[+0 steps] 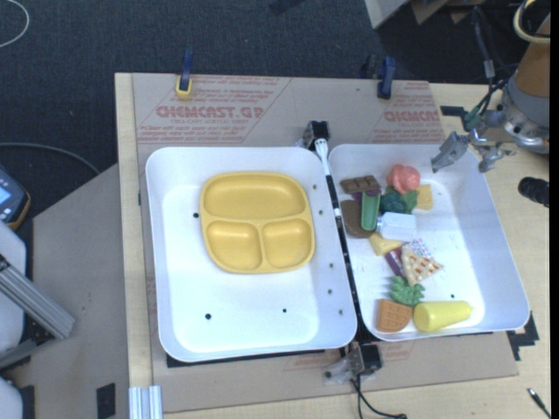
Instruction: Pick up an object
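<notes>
1. Gripper (pixel 463 151) sits at upper right, over the far right corner of the right bin (pixel 502 260), w/ the arm (pixel 528 103) coming in from the right edge. Its fingers look spread apart, nothing between them; it's well above/apart from the toys.
2. Right bin holds a loose pile of toy food, mostly along its left half:
   - pink-red round piece (pixel 403 178) at the top, w/ a green piece (pixel 398 202) just below it & a yellow bit (pixel 424 197) beside.
   - brown bar (pixel 359 184) at top left; brown flat piece (pixel 353 218) under it; green upright block (pixel 370 209) overlapping both.
   - white card (pixel 398 226) mid-pile.
   - yellow wedge (pixel 383 243) just below the card.
   - checked waffle-like piece (pixel 419 260) beside a purple bit (pixel 396 262).
   - pineapple-looking piece (pixel 398 306) near the front, green top, orange body.
   - yellow banana-like piece (pixel 441 314) at the front, touching the pineapple's side.
3. Left bin (pixel 175 260) holds a yellow divided plate (pixel 258 221), 3 compartments, lying flat toward the far side.
4. Both bins rest side by side on a cardboard sheet (pixel 140 147) on the counter, clamped at the far edge by 2 blue clips (pixel 185 72).
</notes>
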`<state>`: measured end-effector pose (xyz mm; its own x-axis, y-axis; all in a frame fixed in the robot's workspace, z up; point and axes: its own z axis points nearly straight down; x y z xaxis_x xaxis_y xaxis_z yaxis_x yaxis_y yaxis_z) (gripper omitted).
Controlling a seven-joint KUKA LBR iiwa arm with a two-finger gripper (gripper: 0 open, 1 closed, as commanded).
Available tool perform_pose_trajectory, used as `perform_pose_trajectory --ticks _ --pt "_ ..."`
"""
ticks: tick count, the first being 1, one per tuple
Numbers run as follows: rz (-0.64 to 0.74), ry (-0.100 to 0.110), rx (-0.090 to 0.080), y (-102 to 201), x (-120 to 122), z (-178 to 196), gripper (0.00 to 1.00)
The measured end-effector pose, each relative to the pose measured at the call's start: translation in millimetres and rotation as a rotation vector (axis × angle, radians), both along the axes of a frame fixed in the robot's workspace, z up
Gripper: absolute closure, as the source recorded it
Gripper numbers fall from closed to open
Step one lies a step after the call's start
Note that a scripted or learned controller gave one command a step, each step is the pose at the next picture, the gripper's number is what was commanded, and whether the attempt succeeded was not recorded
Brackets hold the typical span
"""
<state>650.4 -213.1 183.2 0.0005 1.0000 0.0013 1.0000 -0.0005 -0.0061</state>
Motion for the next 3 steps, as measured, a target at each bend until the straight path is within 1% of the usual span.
perform_pose_trajectory --ticks 1,2,3 --pt "0.002 0.002 0.0 8.5 0.3 -58.7 0.0" --pt "0.002 0.0 0.001 9.6 -0.3 -100.6 0.0" --pt "0.003 -0.014 -0.005 8.5 3.5 -83.4 1.0"
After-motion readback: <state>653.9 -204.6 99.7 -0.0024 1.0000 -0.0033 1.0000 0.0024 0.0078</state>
